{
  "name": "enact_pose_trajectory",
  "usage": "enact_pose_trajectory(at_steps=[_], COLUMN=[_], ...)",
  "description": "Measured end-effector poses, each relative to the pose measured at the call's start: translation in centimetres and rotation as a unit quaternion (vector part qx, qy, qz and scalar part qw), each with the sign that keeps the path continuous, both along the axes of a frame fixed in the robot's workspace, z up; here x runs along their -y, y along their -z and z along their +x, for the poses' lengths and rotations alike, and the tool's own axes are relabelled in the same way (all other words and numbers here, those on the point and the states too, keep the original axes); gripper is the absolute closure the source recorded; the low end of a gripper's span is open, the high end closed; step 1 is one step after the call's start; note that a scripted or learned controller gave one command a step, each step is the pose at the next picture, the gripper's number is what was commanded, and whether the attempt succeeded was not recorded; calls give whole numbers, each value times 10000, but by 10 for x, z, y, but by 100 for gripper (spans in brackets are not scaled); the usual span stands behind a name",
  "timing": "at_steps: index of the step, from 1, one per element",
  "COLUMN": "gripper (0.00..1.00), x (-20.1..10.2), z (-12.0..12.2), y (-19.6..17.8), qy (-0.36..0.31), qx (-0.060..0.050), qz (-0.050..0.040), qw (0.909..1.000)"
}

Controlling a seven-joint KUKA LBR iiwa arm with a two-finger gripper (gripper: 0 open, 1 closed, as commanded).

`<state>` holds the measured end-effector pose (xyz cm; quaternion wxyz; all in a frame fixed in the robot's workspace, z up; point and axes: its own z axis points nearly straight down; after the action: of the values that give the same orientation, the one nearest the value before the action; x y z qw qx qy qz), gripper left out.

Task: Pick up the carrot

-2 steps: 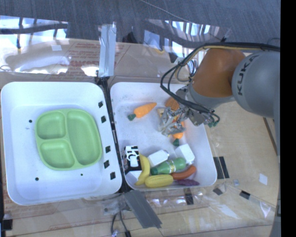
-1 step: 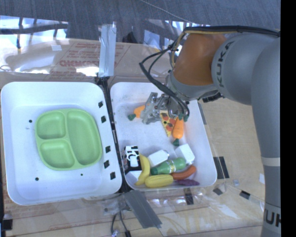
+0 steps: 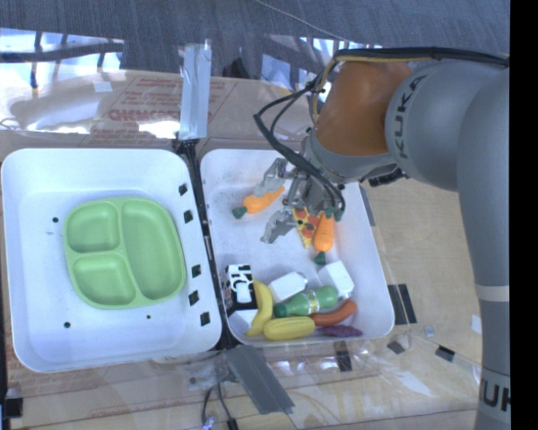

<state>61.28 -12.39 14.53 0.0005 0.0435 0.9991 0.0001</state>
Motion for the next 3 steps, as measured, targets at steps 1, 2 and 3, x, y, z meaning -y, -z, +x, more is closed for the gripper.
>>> enact_pose_trajectory(at_steps=[1, 2, 3], gripper=[0, 0, 100], x=[7, 64, 61], z=[8, -63, -62], y=[54, 55, 46], qy=[377, -931, -966], qx=[-8, -23, -24], qz=[4, 7, 11], qw=[9993, 9957, 9953])
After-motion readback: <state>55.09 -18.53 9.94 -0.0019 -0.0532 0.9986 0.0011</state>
